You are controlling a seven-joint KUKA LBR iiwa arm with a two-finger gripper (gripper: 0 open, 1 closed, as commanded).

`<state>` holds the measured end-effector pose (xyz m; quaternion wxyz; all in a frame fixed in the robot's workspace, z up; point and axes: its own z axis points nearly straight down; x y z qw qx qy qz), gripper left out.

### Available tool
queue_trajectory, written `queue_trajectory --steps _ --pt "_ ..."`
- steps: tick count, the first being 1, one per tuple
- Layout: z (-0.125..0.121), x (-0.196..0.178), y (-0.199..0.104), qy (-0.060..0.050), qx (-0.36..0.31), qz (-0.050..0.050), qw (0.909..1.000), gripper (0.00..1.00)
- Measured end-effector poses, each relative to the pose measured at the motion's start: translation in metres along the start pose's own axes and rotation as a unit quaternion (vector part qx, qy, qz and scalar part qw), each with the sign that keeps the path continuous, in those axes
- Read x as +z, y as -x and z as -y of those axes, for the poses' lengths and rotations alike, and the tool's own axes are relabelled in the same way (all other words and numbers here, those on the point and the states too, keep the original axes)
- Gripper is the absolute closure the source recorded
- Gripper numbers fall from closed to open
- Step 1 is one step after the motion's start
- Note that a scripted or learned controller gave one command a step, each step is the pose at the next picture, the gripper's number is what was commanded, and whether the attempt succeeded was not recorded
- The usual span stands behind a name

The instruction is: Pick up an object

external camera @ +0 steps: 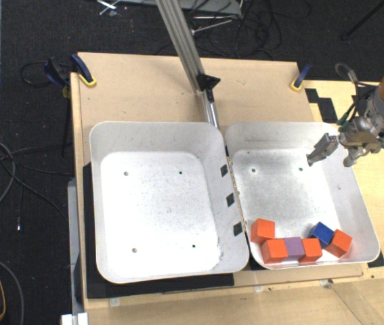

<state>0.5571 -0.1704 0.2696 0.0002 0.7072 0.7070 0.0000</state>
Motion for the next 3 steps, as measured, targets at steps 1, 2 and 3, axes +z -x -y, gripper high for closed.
queue_trajectory --steps 1,2,3 --pt "0.036 0.139 0.018 -0.004 0.002 -0.001 1.0000 0.00" --pt "0.000 0.172 -0.030 0.000 -0.004 -0.001 1.0000 0.00" --pt "0.000 0.159 -0.026 0.001 0.000 0.000 1.0000 1.00"
